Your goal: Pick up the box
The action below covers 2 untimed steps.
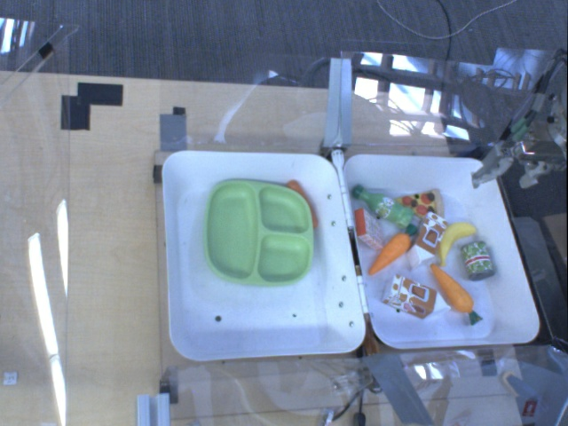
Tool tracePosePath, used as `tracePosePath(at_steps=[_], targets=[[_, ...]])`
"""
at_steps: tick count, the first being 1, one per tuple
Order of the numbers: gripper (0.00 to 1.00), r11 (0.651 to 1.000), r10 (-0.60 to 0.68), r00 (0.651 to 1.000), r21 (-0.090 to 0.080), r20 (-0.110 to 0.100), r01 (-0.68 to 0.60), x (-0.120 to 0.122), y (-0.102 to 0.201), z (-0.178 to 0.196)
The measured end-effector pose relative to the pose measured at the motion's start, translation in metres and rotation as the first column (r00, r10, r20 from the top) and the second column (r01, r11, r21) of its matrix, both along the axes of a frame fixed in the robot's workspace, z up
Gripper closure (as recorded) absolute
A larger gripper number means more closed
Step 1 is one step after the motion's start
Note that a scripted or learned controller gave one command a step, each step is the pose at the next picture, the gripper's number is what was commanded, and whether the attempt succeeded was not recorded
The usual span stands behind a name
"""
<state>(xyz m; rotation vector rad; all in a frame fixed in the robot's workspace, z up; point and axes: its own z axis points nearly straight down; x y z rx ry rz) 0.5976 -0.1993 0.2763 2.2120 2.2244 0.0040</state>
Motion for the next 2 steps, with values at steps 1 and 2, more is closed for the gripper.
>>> tracePosePath(at_steps=[1,2], targets=[[0.0,0.993,0.117,0.993,0.001,-0.002,-0.117,-0.07,0.074,-0.111],[0.0,0.974,0.228,0.973,-0.016,0.024,-0.228,-0.025,0.082,-0.161]])
